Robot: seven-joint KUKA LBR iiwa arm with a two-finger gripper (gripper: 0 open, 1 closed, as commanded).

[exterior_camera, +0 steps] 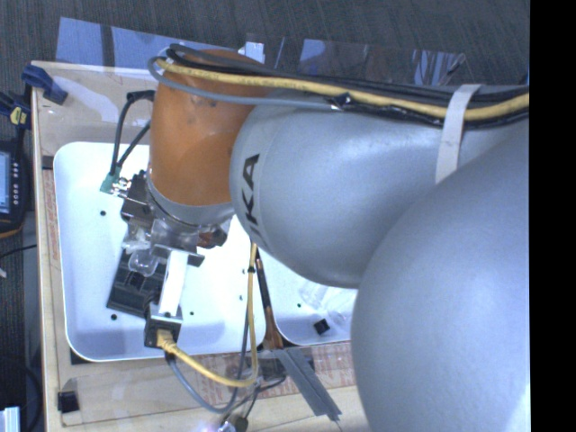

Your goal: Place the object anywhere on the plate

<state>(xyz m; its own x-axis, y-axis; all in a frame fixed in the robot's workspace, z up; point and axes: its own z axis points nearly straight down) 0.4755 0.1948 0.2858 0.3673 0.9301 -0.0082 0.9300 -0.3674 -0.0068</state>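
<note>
Grey arm (387,241) fills most of our view, reaching in over both white bins. We see the jaws' assembly (148,282) down in the left bin (76,241); can't tell jaw state, nor pick out object or plate. Right bin (301,327) shows a small dark item (321,327).

A robotics lab or test cell, seen from above. A large grey industrial arm (378,214) with bundled cables (360,97) reaches over a wooden bench (45,106) holding white bins (76,241), above dark carpet (270,7). Electronic equipment (13,187) sits at the left edge.
</note>
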